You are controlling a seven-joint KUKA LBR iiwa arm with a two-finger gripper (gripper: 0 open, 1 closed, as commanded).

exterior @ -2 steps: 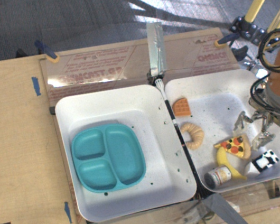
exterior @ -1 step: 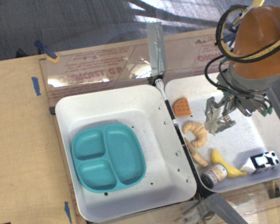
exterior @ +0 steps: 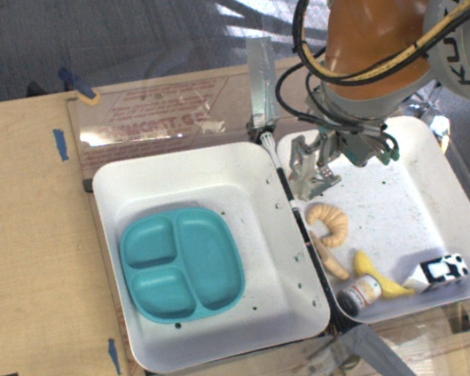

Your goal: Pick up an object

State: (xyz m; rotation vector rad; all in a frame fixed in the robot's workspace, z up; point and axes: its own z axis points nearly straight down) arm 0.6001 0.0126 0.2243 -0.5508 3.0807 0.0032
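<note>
Metal tool (exterior: 314, 168): at right bin's (exterior: 451, 189) 10 o'clock corner; finger spread impossible to tell.
Croissant (exterior: 329, 220): at 6 o'clock of tool, against bin wall.
Risk: wall blocks one finger, grasp slips.

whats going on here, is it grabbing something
A grey KUKA arm with an orange band reaches in from the right, and its pincer hangs over the upper left part of the right bin, just above a croissant. Nothing shows between its fingers. Lower in that bin lie a banana, a small jar and a black and white toy. The left bin holds a teal divided plate.
</note>
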